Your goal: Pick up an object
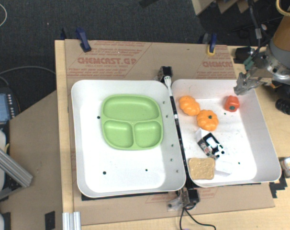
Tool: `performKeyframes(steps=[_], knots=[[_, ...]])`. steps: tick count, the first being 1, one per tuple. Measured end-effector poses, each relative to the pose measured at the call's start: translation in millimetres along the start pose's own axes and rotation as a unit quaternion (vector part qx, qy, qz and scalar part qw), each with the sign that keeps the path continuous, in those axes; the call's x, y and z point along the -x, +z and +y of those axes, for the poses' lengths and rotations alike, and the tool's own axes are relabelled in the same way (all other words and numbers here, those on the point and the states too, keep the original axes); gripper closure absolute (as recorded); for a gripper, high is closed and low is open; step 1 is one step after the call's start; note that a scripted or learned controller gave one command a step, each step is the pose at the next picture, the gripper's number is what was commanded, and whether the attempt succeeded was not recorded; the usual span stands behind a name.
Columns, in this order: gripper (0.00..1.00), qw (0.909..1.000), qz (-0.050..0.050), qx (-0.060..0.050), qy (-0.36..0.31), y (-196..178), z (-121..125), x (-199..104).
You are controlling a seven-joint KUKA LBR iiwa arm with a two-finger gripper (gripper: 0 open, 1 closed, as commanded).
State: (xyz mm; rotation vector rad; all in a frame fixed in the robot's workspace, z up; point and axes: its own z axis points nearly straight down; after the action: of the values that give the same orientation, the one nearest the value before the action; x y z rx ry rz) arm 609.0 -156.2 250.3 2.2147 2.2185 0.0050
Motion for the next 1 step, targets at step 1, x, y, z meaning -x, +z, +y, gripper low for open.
performKeyframes(steps=[1], knots=[[1.00, 1.0000, -0.001, 0.002, -0.001, -10.5, 0.7, 0.0]])
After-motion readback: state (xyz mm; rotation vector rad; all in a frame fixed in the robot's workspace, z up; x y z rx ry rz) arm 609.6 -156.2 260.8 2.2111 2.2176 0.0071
